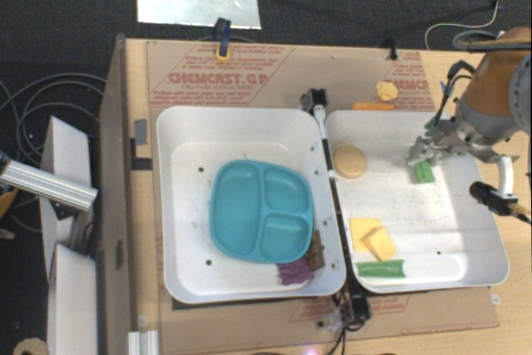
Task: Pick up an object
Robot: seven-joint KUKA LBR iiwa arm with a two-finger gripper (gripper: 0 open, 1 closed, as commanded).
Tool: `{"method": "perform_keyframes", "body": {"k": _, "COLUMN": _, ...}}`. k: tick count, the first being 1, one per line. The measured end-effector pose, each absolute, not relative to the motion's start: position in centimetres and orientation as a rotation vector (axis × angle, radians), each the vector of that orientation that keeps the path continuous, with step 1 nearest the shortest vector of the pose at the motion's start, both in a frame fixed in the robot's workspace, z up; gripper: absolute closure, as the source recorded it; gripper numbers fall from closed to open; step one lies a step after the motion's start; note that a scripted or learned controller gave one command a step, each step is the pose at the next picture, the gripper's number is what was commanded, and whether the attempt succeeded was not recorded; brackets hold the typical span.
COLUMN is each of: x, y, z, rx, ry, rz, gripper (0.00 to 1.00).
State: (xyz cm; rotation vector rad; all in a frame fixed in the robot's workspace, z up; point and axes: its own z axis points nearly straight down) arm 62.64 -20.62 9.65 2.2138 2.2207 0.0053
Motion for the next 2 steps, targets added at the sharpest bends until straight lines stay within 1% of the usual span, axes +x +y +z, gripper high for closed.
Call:
{"method": "perform_keyframes", "body": {"k": 1, "x": 62.5, "y": -13.9, "z": 19.2, "rx": 2.205, "ry": 2.229, "rz": 0.011, "gripper": 1.0}}
{"method": "perform_keyframes", "body": {"k": 2, "x": 61.4, "y": -6.9, "z": 19.0, "rx": 2.21, "ry": 2.234, "rz": 0.004, "gripper": 1.0}}
